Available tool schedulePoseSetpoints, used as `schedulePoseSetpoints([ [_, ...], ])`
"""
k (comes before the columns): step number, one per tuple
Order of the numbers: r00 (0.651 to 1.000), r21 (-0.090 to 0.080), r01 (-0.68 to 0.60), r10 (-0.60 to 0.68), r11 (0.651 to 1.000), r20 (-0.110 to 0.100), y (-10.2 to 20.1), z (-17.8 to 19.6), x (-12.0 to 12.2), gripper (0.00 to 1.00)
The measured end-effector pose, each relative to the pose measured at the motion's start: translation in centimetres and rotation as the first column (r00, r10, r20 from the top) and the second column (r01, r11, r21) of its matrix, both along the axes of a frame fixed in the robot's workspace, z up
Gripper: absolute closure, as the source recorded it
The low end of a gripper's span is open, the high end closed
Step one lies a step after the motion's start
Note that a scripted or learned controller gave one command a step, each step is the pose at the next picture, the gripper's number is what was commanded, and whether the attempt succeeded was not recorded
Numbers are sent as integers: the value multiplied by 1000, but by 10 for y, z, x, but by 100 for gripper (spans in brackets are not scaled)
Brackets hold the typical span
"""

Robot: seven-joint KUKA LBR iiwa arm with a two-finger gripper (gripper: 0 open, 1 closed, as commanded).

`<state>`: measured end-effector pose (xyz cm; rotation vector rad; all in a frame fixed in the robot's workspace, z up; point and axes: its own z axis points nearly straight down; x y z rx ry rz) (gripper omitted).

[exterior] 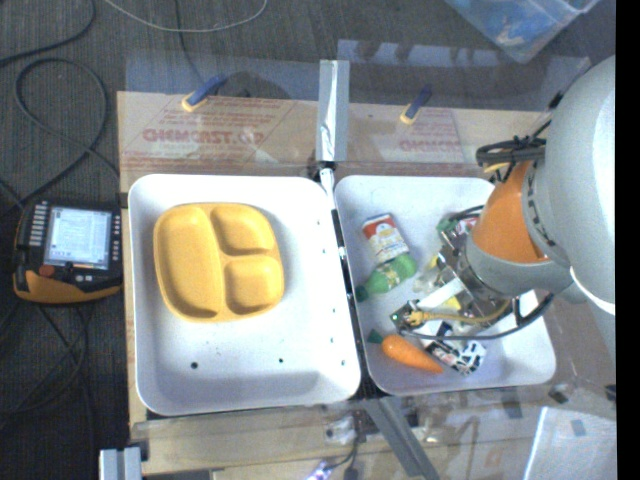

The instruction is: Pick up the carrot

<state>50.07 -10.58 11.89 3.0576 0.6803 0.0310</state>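
Note:
The carrot (410,352), orange with a small green tip at its left end, lies near the front edge of the right bin (525,366). My gripper (432,313) hangs low over that bin, just above and to the right of the carrot and close to it. Nothing is visibly held in it. The grey arm with its orange band (505,230) reaches in from the right and hides the right bin's far right part.
A green bottle with a red and white label (385,255) lies in the right bin behind the carrot. A small black and white thing (458,354) rests right of the carrot. A yellow divided plate (220,259) sits in the left bin (145,308).

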Motion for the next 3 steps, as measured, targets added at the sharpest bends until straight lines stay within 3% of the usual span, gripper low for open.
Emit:
schedulePoseSetpoints([
  [1, 1000, 0, -2, 2, 1000, -2, -1, 10, 1, 100],
  [2, 975, 0, 223, -223, 975, -28, -3, 79, 43, 100],
  [3, 983, -1, 182, -182, 983, -28, -71, 270, 99, 100],
])
